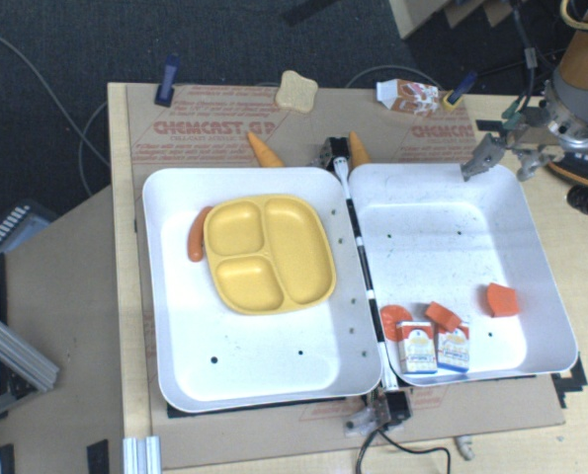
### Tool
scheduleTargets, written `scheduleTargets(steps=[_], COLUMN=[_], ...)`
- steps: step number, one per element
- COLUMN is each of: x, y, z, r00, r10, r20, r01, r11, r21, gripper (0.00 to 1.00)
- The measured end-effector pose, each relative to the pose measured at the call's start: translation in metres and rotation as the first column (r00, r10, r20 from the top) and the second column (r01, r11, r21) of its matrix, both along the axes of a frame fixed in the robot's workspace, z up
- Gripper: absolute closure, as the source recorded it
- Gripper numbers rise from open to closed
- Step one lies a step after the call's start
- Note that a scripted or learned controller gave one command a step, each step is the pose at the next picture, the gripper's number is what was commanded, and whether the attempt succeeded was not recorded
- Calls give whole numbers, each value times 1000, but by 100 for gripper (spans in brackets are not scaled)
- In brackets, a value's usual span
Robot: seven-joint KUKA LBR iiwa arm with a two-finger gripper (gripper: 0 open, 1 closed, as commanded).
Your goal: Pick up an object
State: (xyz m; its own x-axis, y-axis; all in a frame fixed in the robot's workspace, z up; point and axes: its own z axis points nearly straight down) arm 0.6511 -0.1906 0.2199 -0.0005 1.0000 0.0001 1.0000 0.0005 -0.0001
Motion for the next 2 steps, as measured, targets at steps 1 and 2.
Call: scheduleTargets(steps=[1, 2], x=[-92, -128], y=[-31, -26], z=[-38, -132], r00=[1000, 1000], r10=[-1, 0], r20=[-1, -2], r01=[1, 0], r11=[1000, 1000], r21=[-1, 2], gripper=[0, 0])
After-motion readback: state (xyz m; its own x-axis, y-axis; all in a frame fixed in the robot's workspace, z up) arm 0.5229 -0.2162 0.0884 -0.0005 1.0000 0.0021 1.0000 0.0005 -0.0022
